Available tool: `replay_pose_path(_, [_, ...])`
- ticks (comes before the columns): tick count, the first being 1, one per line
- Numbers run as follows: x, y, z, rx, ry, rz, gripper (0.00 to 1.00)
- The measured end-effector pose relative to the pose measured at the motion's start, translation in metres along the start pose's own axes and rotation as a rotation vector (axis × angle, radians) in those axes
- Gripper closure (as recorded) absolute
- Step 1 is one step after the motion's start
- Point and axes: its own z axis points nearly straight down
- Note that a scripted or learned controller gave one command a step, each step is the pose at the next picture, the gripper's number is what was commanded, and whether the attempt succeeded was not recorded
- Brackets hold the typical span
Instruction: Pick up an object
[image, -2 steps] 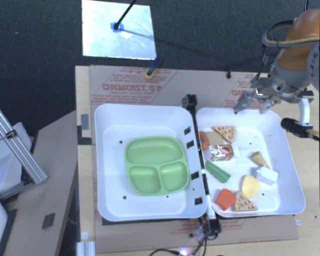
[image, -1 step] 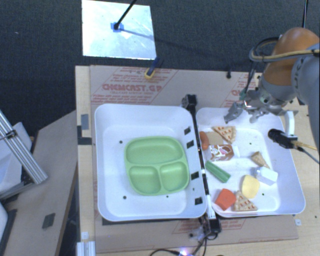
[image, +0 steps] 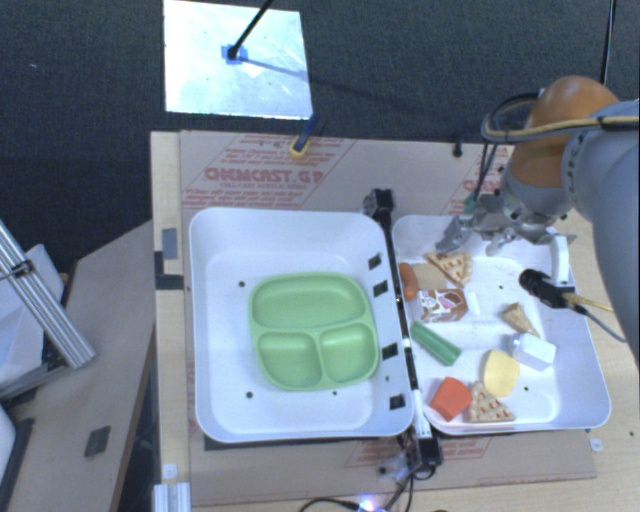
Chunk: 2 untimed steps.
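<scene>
Several small toy food pieces are scattered in the right white bin (image: 590, 395), kept loose for picking. The two-finger gripper (image: 470, 228) is poised just above the waffle-patterned orange wedge (image: 452, 266) at the bin's far end; nothing is seen between its fingers, and their spread cannot be told.

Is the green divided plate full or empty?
Empty. The green plate in the left bin shows bare green in all three compartments; the toy foods lie in the right bin.

I see open white floor along the right bin's (image: 600, 400) far right side; elsewhere small food pieces crowd it. The green three-compartment plastic plate (image: 310, 330) fills the left bin's (image: 215, 300) middle.
</scene>
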Motion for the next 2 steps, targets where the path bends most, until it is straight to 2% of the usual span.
replay_pose_path(1, [0.001, 0.002, 0.034, -0.004, 0.001, 0.0, 0.0])
replay_pose_path(2, [0.001, 0.003, 0.022, -0.008, -0.001, -0.003, 1.0])
